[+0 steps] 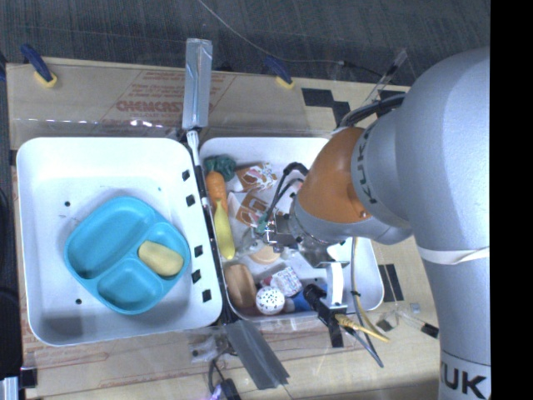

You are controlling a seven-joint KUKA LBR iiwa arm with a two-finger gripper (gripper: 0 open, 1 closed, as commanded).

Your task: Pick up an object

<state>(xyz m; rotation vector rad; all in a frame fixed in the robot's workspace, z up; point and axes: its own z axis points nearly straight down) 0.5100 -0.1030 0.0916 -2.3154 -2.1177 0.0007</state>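
The reach is judged underway, the gripper (268, 237) being lowered over the cluttered right-hand white bin (372, 283); a descent and closure are called for next.

Arm (450, 182) entered from the right, grey links bent downward, orange band (337, 182) directly above the wrist. Gripper (271, 236) pointed down and leftward, beyond the wrist. Finger state could not be read from this angle.
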